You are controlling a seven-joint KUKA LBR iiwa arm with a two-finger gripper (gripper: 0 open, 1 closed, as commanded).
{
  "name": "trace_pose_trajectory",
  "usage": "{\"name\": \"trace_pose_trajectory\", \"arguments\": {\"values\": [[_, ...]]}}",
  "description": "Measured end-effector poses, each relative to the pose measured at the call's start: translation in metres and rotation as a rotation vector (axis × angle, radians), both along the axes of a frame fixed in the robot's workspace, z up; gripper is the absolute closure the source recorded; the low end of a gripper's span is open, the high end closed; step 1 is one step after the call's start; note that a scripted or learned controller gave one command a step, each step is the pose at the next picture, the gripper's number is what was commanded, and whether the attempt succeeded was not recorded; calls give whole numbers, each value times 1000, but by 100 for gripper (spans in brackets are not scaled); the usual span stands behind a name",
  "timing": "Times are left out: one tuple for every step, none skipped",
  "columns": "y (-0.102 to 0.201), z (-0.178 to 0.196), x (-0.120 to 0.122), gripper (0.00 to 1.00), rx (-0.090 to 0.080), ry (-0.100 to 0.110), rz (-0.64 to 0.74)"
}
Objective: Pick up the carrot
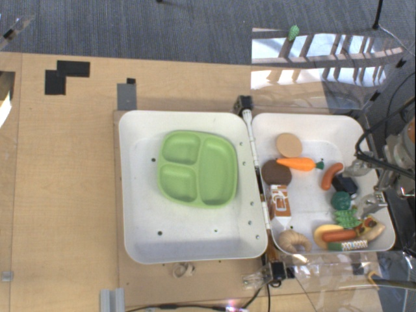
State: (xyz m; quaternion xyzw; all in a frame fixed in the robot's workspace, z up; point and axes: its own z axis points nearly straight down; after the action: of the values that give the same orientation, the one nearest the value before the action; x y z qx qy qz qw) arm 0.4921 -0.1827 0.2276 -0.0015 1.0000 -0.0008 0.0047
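The carrot (298, 164), orange with a small green top, lies in the right bin (312, 127) near its upper middle, pointing left. It sits between a tan round disc (288, 144) above and a brown oval piece (276, 172) at lower left. My gripper (377, 190) hangs at the right bin's right rim, well to the right of the carrot and apart from it. Cables and metal parts blur its tip.
The right bin also holds a red sausage (331, 176), a dark lump (344, 184), green broccoli (342, 201), a hot dog (338, 234), a pale pastry (292, 241) and a brown packet (281, 201). A green divided plate (198, 168) lies in the left bin (143, 226).
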Motion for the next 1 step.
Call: {"name": "trace_pose_trajectory", "arguments": {"values": [[44, -93, 72, 0, 4, 3, 126]]}}
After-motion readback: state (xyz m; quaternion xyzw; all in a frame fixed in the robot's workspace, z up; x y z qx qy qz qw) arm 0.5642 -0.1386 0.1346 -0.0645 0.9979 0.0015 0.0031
